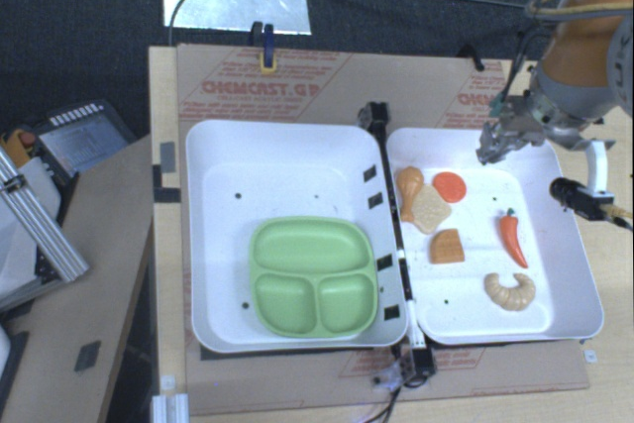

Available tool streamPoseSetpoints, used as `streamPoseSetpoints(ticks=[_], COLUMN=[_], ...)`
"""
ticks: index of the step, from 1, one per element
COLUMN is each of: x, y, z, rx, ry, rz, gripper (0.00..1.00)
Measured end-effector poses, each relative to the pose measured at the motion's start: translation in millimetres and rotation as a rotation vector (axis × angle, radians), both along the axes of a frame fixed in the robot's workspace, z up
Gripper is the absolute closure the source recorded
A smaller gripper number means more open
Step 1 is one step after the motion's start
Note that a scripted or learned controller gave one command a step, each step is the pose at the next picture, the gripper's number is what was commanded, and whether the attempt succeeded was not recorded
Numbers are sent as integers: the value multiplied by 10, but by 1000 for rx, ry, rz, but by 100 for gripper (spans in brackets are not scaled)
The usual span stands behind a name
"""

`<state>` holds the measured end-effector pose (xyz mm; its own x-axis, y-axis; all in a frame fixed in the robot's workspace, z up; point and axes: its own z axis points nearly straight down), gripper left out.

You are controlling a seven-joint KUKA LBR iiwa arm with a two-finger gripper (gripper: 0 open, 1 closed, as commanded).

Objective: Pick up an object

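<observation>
The claw point(492, 150) hovers over the right bin's point(565, 312) far edge, above a tomato slice point(450, 186).

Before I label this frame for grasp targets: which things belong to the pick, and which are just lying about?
Job:
gripper, above the right bin's back edge
red disc
bread slice
orange block
chili pepper
croissant
tan piece

Lying about:
green divided tray in left bin
yellow clamp

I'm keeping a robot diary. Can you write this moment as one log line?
pincer above right bin's far edge | nothing held | tomato slice nearest | green tray in left bin
</observation>
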<state>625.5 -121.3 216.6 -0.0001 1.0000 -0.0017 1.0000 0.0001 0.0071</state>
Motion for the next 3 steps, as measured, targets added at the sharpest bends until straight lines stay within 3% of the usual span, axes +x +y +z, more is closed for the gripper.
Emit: streamPoseSetpoints(ticks=[1,3], x=[11,-287], y=[-2,1016], z=[202,153], rx=[1,4], ry=[3,8], rz=[3,10], gripper=[100,100])
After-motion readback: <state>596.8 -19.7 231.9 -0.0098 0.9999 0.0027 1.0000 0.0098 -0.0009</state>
